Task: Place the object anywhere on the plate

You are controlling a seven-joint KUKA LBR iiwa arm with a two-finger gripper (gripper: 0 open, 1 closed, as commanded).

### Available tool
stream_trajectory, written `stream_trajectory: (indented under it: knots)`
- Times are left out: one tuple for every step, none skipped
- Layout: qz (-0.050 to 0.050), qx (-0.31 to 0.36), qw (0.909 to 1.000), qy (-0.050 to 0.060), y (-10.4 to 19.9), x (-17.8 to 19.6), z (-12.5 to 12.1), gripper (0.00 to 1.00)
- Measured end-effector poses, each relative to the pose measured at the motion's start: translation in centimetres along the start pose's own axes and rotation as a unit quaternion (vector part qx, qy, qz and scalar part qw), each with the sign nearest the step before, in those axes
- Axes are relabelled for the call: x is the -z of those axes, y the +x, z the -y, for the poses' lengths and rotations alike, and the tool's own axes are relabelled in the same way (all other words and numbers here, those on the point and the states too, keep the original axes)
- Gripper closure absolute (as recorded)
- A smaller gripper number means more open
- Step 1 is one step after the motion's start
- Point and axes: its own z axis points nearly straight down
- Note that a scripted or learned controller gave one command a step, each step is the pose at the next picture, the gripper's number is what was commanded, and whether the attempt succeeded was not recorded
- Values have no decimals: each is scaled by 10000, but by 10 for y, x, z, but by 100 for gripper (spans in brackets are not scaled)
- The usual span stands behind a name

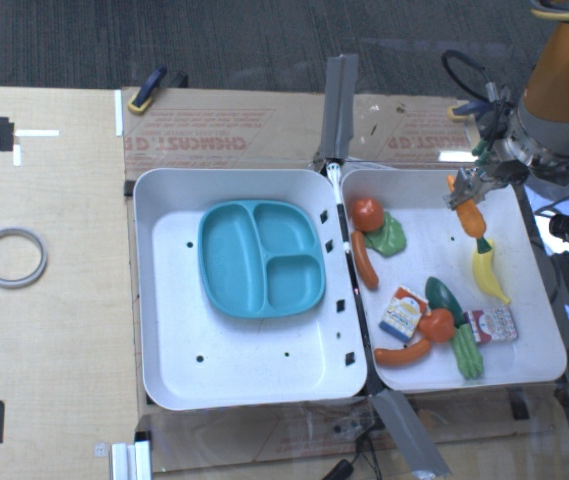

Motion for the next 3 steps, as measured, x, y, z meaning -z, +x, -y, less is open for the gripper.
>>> stream_trajectory:
  knots:
    - [0,1278,9918,-15,72,-25,-50,100]
    - [0,1277,9918,-15,72,-25,-50,0]
    - [-6,-1013,9949,6,186,-25,-56,0]
